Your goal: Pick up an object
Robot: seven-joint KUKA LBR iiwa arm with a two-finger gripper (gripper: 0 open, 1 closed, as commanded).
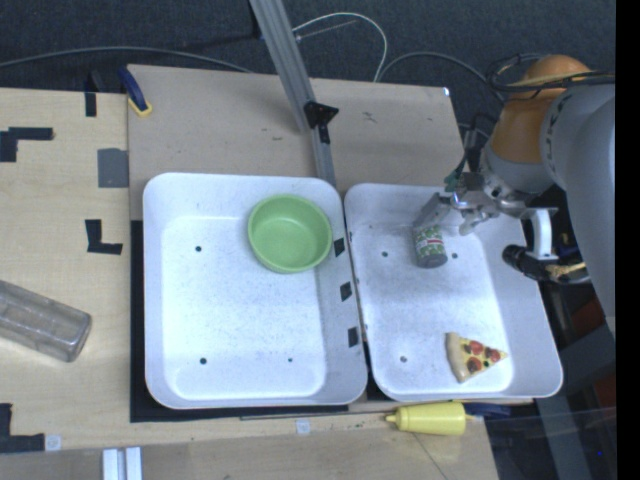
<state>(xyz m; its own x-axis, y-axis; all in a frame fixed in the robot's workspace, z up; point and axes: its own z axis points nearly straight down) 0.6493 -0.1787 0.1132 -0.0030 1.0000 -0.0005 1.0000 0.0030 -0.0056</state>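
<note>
A small can [431, 247] with a green and red label is in the right bin [400, 318], near its back. My gripper [445, 214] is directly over the can's top and seems to touch it, with the arm coming in from the right. A toy pizza slice [472, 355] lies in the right bin's front right corner. A green bowl [289, 233] sits at the back of the left bin [220, 318].
A yellow bottle [432, 419] lies on the bench just in front of the right bin. A clear plastic cylinder [40, 320] lies far left. A slanted metal pole [290, 58] ends at the bins' back edge. Cables run behind the bench.
</note>
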